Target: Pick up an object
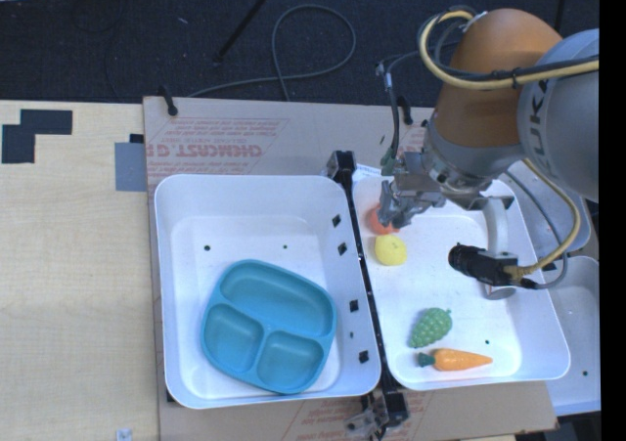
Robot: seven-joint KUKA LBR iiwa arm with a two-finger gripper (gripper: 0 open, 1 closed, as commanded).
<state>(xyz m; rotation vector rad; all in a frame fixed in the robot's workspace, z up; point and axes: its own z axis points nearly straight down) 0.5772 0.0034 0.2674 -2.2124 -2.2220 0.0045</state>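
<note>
The grey arm with its orange band [494,48] reaches in from the right over the right white bin [543,331]. The left white bin [181,234] holds a blue three-compartment plate [267,325], tilted toward the lower right corner. The gripper [396,212] sits low at the right bin's upper left, directly over a red-orange object [377,221]; whether the fingers are wide, narrow or holding cannot be told. A green grape bunch [430,327] lies lower in that bin, an orange carrot [458,360] just below it. A yellow lemon [391,250] lies just below the gripper.
</note>
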